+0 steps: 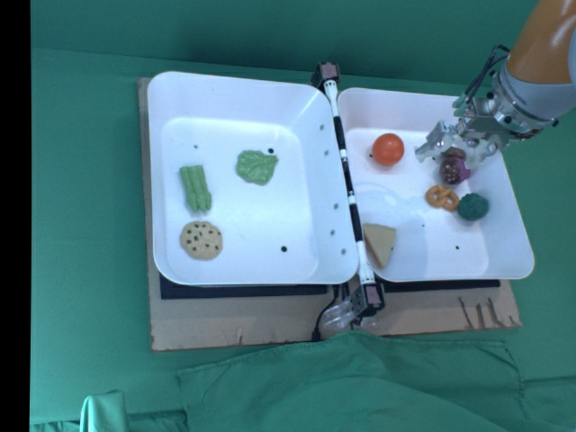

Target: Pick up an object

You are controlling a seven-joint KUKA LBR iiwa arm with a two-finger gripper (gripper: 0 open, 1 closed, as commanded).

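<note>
Trouble is looming in the right bin (504, 241): the gripper (457, 151) is hanging with its jaws spread around a dark purple toy (454, 166), not clenching it. A pretzel (442, 196) is lying just beside the toy, with a green lump (472, 206) and a tomato (388, 148) near. An off-centre pinch is likely to squirt the toy sideways or nudge the pretzel.
</note>
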